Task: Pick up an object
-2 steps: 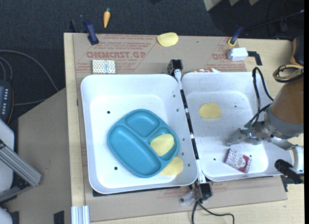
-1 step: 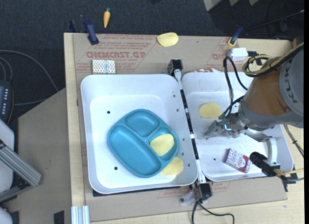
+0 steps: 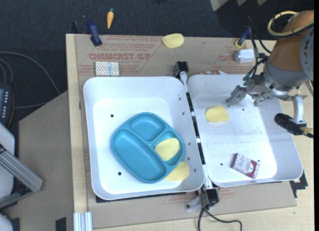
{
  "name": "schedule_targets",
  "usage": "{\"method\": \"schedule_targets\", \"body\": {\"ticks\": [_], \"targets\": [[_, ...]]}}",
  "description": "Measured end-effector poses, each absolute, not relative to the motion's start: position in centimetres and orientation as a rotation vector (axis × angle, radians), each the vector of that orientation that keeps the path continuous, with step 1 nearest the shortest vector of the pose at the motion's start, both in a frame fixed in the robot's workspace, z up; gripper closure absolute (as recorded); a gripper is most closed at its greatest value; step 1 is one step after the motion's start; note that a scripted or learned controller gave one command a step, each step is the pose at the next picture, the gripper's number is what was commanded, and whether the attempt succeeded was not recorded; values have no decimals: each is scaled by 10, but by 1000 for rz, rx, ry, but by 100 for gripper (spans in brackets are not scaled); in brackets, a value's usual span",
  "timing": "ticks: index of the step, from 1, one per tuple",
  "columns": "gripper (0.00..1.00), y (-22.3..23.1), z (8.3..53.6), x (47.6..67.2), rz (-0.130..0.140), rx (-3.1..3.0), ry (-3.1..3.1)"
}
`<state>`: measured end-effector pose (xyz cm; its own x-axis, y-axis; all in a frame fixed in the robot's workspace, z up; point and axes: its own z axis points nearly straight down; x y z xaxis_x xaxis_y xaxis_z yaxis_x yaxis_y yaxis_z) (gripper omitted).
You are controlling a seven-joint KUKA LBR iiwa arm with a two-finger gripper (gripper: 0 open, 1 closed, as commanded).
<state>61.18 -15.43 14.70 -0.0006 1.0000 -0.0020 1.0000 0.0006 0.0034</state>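
In the right bin [image 3: 279, 145] a flat yellow piece [image 3: 217, 114] lies near the left wall, and a red and white packet [image 3: 244, 165] lies toward the front. My gripper [image 3: 246, 98] hangs over the back of this bin, up and to the right of the yellow piece. It is open, and nothing sits between its spread fingers. In the left bin [image 3: 99, 105] there is a blue divided plate [image 3: 142, 148] with a yellow piece [image 3: 168, 148] in one compartment. Another yellow piece [image 3: 178, 172] lies against the plate's front edge.
On the bench behind the bins lie a yellow piece [image 3: 173, 40], a small patterned packet [image 3: 107, 68], a blue clip [image 3: 93, 33] and a white block [image 3: 245, 56]. A toy carrot [image 3: 110, 18] lies on the dark floor beyond. A black clamp [image 3: 181, 68] sits where the bins meet.
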Motion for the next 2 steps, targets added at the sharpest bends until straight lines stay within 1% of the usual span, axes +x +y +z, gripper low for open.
{"method": "schedule_targets", "body": {"ticks": [1,2], "targets": [[0,-90,99,607,-1,2222,2227],[100,-91,110,608,1,2220,2223]]}}
